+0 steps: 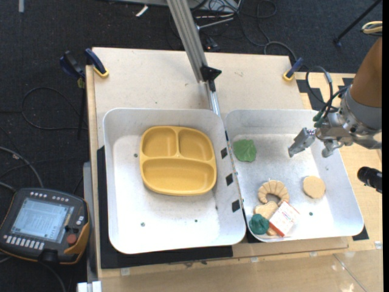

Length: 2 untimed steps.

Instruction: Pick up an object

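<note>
Sitting in the left bin (121, 163) is a yellow divided tray (178, 160), lying flat near the bin's middle and well apart from the arm. Moving right past the divider, the right bin (346, 187) is holding the loose pieces: a green lump (245, 150) at its far left, a tan pretzel-shaped piece (273, 192) nearer, a dark green piece (259, 224) and a red-and-white packet (283, 218) crowding the near left corner, and a round tan cookie (314, 187) further right. Above the bin's far right part, the gripper (312, 143) is hovering with its fingers spread apart, holding nothing. By my reading, the pick is not yet begun: choosing a piece, descending, closing and lifting are all remaining, with the cookie lying nearest.
</note>
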Each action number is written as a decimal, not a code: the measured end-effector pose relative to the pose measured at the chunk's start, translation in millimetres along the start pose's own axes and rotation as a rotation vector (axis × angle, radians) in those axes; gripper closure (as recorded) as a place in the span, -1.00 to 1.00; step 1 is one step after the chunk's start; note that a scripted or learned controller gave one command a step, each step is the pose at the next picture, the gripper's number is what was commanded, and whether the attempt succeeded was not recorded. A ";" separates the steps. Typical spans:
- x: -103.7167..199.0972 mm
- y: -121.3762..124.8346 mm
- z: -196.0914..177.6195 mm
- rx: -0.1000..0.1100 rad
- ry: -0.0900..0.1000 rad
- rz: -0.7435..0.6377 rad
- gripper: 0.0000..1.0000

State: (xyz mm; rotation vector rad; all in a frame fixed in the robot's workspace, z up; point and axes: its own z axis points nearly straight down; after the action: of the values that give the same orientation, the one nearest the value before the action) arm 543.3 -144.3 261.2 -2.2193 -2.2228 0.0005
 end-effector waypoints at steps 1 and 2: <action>-0.1 0.0 0.0 0.000 0.000 0.001 -1.00; 0.8 1.7 43.3 0.004 0.000 0.001 -1.00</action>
State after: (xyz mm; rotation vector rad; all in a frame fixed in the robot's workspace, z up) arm 545.0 -143.5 217.9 -2.2189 -2.2193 0.0045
